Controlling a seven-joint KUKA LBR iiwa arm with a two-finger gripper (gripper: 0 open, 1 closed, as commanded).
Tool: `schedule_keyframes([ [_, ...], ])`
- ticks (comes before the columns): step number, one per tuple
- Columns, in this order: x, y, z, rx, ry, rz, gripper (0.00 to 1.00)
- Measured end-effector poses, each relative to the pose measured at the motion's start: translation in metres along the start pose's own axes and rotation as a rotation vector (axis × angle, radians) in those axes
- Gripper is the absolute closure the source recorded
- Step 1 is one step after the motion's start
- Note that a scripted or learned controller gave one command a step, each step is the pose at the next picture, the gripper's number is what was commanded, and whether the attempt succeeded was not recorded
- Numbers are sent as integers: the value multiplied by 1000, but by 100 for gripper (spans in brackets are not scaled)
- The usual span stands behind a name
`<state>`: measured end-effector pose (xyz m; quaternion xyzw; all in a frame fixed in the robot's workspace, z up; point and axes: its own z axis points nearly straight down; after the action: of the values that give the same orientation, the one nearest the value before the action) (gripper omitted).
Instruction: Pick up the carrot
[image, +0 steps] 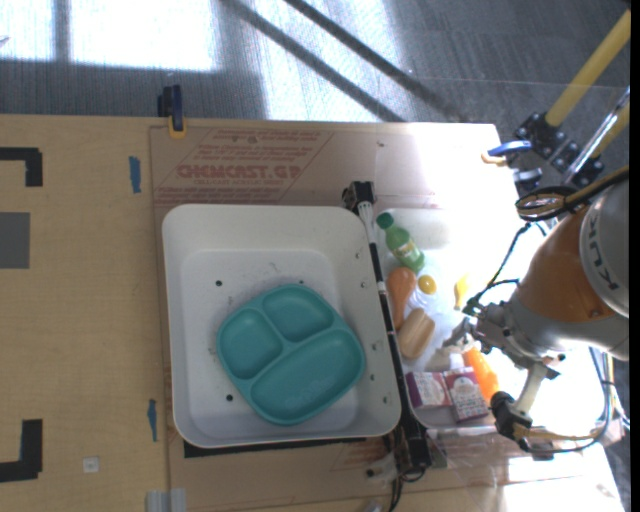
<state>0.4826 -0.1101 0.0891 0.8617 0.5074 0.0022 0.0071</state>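
Seen from above, the bench (80, 300) is flat brown board with printed red lettering and a few strips of blue tape. Two shallow white plastic bins with rounded corners sit on it side by side.

The left bin (190, 250) has smooth, matte walls. It holds a teal divided plate (290, 352), a rounded moulded piece with three compartments, lying flat on the bin floor.

The right bin (440, 215) is washed out by strong light, so its edges are hard to follow. It holds a cluster of small toy foods. A glossy green bottle (400, 242) lies near the dividing wall. Just beside it is a pale orange rounded piece (401, 288), and next to that a white-and-yellow egg (427, 286). A tan bun-shaped piece (415, 331) lies nearer the camera. A pink printed box (455, 390) lies closer still.

The carrot (484, 373), a bright orange, smooth, elongated shape, lies in the right bin near the pink box and just under the arm's wrist.

The gripper (466, 338) sits low over this cluster, close to the carrot and the bun. Glare and cables hide its tip, so I cannot tell whether it is spread, closed or grasping anything. The arm (560, 285) behind it has its orange band, with black cables looping around it.
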Motion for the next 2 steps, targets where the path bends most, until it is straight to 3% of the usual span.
schedule_keyframes([
  [2, 10, -2, -1, -6, 8, 306, 0],
])
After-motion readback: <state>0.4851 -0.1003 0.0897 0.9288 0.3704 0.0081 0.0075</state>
